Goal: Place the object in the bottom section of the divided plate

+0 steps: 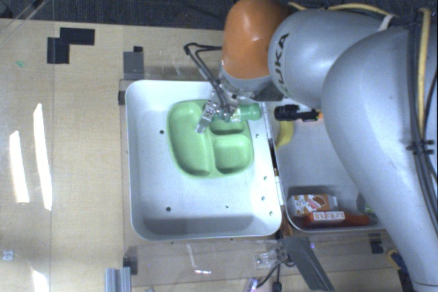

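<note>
Two bins: side by side on the bench; the left bin [147, 147] holds the green divided plate [209, 140], the right bin [301, 219] holds other items
Arm: the grey arm [356, 72] reaches in from the right, its orange band [250, 34] above the plate's upper right part
Gripper: the gripper [217, 111] hangs low over the plate's upper right compartment, near the ridge between sections
Fingers: too small and glinting from here to say whether they are spread or pinching; I cannot tell
Object: possibly the small green piece [248, 111] at the plate's upper right edge beside the gripper, though it blends with the plate and I would not swear to it
Plate sections: a long one on the left, two smaller on the right, one above the other; the lower right one looks bare
Right bin contents: a yellow thing [285, 133] near the dividing wall, a packet [313, 204] and a red item [335, 218] at the near end
Step in hand: carrying to the bottom section, by my reading
Doing it well: travel toward the near side of the plate, clear the ridge, stop centred over the lower compartment, lower before letting go
</note>
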Robot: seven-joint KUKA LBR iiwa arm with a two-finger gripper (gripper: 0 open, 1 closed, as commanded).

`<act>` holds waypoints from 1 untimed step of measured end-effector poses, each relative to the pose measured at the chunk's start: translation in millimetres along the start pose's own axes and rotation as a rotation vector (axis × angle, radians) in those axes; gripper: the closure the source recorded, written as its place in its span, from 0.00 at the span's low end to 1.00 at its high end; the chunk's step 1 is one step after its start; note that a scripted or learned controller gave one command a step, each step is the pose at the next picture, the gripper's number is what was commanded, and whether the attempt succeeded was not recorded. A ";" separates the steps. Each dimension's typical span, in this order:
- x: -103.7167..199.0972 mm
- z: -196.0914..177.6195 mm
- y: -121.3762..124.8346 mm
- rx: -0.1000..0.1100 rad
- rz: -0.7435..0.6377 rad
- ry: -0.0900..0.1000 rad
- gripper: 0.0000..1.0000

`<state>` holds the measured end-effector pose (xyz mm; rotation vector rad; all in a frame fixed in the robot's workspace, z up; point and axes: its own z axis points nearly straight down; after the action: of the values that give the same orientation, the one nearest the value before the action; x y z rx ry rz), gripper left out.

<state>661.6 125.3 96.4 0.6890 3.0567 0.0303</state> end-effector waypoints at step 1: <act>6.7 -22.3 8.0 0.007 -0.284 0.003 1.00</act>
<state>658.6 135.0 118.8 0.2496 3.1253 0.0180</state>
